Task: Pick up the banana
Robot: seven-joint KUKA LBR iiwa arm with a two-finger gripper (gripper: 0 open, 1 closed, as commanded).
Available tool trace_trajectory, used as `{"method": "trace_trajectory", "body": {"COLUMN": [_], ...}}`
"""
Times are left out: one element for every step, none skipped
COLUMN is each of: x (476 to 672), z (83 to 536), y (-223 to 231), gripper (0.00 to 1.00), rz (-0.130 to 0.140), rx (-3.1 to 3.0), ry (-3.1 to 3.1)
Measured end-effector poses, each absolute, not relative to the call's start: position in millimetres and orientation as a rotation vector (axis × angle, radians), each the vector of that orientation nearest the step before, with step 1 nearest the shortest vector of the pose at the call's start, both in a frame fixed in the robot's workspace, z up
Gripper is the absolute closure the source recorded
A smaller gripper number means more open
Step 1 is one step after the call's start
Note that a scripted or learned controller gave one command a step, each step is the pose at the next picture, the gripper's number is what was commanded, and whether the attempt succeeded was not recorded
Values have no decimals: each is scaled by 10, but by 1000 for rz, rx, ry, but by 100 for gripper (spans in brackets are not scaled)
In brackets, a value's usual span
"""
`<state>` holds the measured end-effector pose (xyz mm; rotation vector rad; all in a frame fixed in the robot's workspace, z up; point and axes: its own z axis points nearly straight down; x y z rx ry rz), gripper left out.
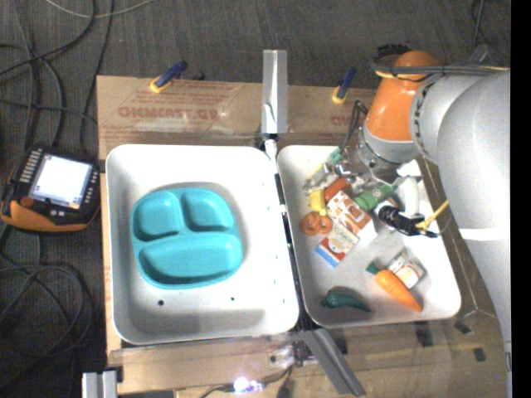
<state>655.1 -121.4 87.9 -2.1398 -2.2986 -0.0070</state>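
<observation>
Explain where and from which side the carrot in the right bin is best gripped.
Probably across the thick middle of the carrot, straight down from above: it lies flat, tapering toward the near right corner of the right bin.

Even, fairly bright overhead light; white bins (199, 160) slightly washed out, soft shadows, mild overall softness, dark floor (83, 23) at the top.

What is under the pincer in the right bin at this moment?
The pincer sits low over a cluttered pile in the right bin: a yellow piece, probably the banana, and a printed carton show beside it. Whatever lies directly beneath is covered by the wrist.
</observation>
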Motion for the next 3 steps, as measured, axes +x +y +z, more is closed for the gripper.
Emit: {"method": "trace_trajectory", "body": {"x": [6556, 6032, 6656], "z": [955, 897, 876], "y": [-1231, -977, -1255], "gripper": [100, 100, 100], "rz": [-3, -15, 29], "rx": [-2143, -2483, -2646], "ry": [-2301, -1939, -1652]}}
